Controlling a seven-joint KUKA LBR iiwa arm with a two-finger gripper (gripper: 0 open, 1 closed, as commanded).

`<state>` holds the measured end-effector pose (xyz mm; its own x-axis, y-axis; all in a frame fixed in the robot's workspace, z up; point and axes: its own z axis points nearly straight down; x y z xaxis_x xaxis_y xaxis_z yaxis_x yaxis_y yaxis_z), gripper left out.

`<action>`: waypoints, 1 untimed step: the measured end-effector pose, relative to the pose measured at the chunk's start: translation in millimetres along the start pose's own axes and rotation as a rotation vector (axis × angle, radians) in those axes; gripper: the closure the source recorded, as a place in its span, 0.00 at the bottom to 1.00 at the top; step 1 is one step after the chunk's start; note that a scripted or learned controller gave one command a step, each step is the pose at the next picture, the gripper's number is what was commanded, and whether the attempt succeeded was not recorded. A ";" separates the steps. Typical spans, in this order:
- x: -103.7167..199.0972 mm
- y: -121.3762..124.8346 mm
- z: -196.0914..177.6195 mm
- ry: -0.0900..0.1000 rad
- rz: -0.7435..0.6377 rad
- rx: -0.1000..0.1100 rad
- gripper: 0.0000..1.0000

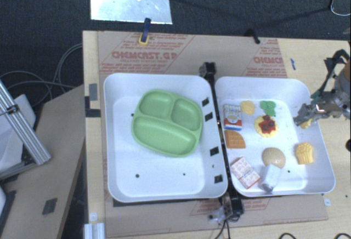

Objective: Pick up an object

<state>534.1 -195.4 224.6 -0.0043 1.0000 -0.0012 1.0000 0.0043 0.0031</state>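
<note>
Eight toy foods [266, 126] are lying in the right bin [318, 177]; one green tray [166, 122] is sitting in the left bin [118, 177]. Pincer [305, 118] is hovering at right edge, state unclear.

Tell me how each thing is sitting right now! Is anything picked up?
green plate: flat in the left bin, nothing in its sections.
hand: over the right bin's right rim, holding nothing I can see.
small carton: lying flat.
red and white packet: lying flat, tilted.
yellow corn toy: resting near the right wall.
</note>
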 end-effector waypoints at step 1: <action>63.1 5.6 3.4 0.003 -0.006 0.002 1.00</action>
<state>539.4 -132.2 221.1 -0.0099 0.9999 0.0019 0.9999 0.0099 0.0016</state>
